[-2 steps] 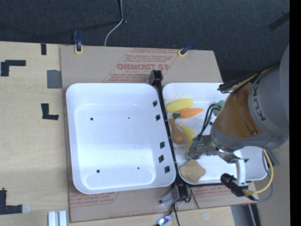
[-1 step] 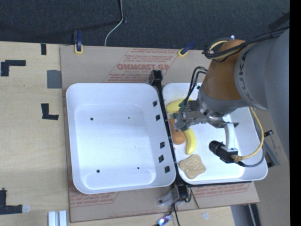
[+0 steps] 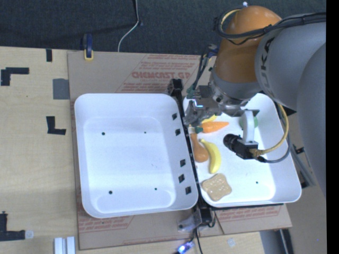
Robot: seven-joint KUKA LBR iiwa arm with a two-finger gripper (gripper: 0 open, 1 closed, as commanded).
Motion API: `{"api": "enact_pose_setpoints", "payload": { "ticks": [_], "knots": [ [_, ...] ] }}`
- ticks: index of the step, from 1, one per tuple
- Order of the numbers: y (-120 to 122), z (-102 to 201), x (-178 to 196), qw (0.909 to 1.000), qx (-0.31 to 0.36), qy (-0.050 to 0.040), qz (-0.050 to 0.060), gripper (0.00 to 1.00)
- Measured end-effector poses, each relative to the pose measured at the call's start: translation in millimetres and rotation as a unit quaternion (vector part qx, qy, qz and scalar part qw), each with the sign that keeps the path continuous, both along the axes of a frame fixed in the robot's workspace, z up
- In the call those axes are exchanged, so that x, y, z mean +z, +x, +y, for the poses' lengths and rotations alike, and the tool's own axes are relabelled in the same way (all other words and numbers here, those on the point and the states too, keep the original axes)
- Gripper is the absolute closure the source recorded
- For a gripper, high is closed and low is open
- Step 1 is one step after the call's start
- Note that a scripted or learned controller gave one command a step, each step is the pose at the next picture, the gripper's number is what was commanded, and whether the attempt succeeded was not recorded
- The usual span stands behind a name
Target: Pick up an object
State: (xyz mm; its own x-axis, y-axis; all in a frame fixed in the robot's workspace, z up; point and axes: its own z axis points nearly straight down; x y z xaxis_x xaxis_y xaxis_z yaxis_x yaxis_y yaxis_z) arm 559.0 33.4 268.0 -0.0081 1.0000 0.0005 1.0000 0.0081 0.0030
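reaching in over the right bin (image 3: 280, 194) with the grey arm (image 3: 296, 52) and covering the bin's far half, so cannot tell what lies beneath. hard to make out the gripper (image 3: 198, 114) too: a dark clutter of metal by the bin's left wall, and cannot tell whether open or closed, or whether holding anything. just beside the gripper, toward the near rim, a carrot (image 3: 216, 125), smooth, orange and tapered, its green end partly tucked under the gripper; touching or not, cannot tell. further toward the rim, a little apart from the gripper, a curved, glossy yellow banana (image 3: 213, 155) lying against a rounded orange-brown lump (image 3: 199, 151) of unclear kind. farthest from the gripper, a bread slice (image 3: 216, 187), tan, speckled, flat. left of the gripper, past the wall, the left bin (image 3: 85, 142), shallow, white, round-cornered.
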Motion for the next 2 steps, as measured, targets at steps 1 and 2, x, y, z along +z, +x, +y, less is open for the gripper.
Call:
{"api": "enact_pose_setpoints", "payload": {
  "ticks": [1, 2],
  "knots": [
    [-33, 4, 111, 1.0, -0.002, -0.0003, -0.001, 1.0],
    [-10, 67, 138, 1.0, -0.001, -0.0009, 0.001, 1.0]
  ]
}}
